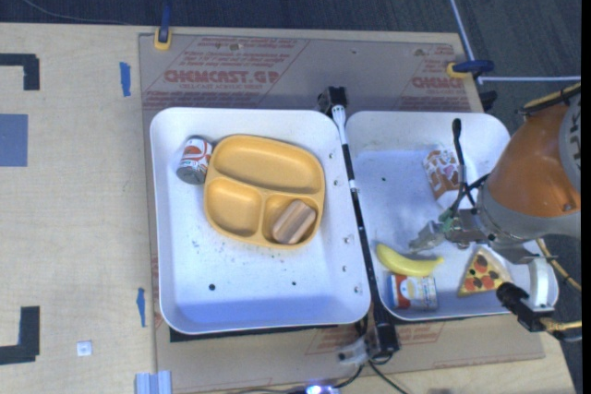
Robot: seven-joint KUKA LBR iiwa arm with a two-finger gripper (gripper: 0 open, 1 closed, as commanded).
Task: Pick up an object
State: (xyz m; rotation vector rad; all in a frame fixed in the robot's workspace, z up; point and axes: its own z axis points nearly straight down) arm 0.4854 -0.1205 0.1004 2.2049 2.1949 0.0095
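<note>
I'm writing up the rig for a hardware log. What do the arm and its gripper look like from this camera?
The arm is grey with a broad, rounded orange band above the wrist. Thin dark cables run beside the wrist. The gripper is a small metallic grey piece at the tip, with dark fittings behind it.

Left bin (175, 291): the yellow divided tray (263, 187) and a can (193, 160) touching its left edge fill the upper half; the lower half of the bin floor lies open. Right bin (388, 134): the arm (540, 175) covers the right side. The banana (408, 261), a small can (413, 292) and a pizza slice toy (482, 272) crowd the lower edge, just beside the gripper (434, 235). A wrapped packet (443, 171) lies above. The upper left part of this bin is free.
</note>
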